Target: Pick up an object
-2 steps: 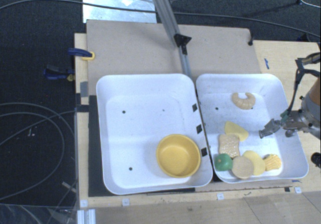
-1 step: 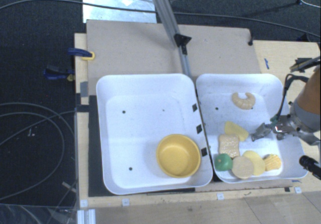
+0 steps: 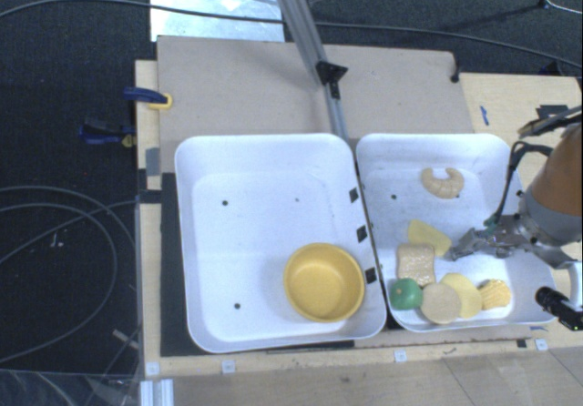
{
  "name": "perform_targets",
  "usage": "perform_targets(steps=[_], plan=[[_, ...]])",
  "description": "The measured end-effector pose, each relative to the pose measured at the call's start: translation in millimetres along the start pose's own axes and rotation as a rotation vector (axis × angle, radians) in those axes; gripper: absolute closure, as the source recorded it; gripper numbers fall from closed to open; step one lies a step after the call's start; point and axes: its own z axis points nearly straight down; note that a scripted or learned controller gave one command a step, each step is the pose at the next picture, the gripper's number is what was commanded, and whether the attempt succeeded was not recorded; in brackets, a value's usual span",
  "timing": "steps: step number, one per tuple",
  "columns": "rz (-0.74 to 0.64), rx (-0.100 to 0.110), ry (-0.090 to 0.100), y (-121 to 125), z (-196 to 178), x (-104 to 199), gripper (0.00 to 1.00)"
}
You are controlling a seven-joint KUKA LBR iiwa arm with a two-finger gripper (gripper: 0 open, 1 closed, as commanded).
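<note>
The right bin (image 3: 474, 151) holds several toy foods: a pale croissant (image 3: 443, 181) near the back, a yellow wedge (image 3: 426, 236), a tan cracker (image 3: 415, 263), a green ball (image 3: 406, 293), a round beige slice (image 3: 441, 303), a yellow piece (image 3: 465, 289) and a corn cob (image 3: 495, 293). My gripper (image 3: 455, 248) reaches in from the right and hangs low over the bin, just right of the yellow wedge and above the yellow piece. I see nothing clearly held in it.
The left bin (image 3: 246, 167) contains a yellow bowl (image 3: 323, 281) at its front right. A grey pole (image 3: 305, 22) slants down to the ridge between the bins. Blue and yellow clamps (image 3: 137, 113) sit at the bench's left edge.
</note>
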Motion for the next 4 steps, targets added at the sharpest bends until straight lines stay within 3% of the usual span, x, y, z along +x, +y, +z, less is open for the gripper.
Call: perform_targets(steps=[1,4], plan=[[0.000,-0.004,-0.002,1,-12,-1,1.00],[-0.007,-0.008,-0.003,9,-193,-1,1.00]])
